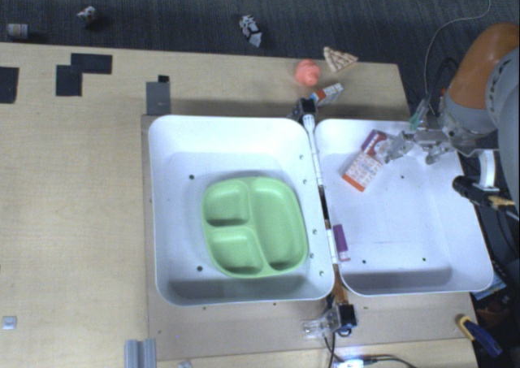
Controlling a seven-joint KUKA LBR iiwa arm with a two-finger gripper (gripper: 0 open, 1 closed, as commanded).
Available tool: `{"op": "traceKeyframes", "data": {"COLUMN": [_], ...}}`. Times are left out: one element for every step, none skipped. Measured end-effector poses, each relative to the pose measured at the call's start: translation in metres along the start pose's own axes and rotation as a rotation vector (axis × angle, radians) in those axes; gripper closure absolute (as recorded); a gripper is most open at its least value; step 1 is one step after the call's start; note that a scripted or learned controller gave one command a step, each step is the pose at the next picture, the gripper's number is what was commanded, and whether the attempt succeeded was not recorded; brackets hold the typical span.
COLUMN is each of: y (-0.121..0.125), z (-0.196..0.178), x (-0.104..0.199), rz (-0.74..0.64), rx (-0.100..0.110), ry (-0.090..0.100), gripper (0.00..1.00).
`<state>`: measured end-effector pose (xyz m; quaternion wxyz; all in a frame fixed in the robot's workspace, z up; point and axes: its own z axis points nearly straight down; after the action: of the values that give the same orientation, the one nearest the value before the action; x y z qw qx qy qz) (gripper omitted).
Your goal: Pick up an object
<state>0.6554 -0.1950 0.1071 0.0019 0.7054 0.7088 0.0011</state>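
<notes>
Two bins, green tray, packet

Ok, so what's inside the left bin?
The left bin holds one thing, a green divided tray with three compartments, lying flat near the bin's middle. Its compartments look bare. Whatever might lie beneath the tray is covered, so that cannot be seen.

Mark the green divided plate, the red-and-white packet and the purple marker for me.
green divided plate (254, 225): camera view, middle ridge.
red-and-white packet (364, 165): camera view, centre of its face.
purple marker (340, 242): camera view, mid-barrel.
</notes>
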Motion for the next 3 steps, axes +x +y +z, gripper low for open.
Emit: {"op": "traceKeyframes", "data": {"y": [-0.075, -0.072, -0.01], "z": [0.02, 0.008, -0.084], "x": [0.074, 0.074, 0.116], "rz": [0.0, -0.003, -0.001], "rx": [-0.001, -0.009, -0.003], "ry": [0.002, -0.001, 0.001], "gripper": [0.0, 1.0, 1.0]}}
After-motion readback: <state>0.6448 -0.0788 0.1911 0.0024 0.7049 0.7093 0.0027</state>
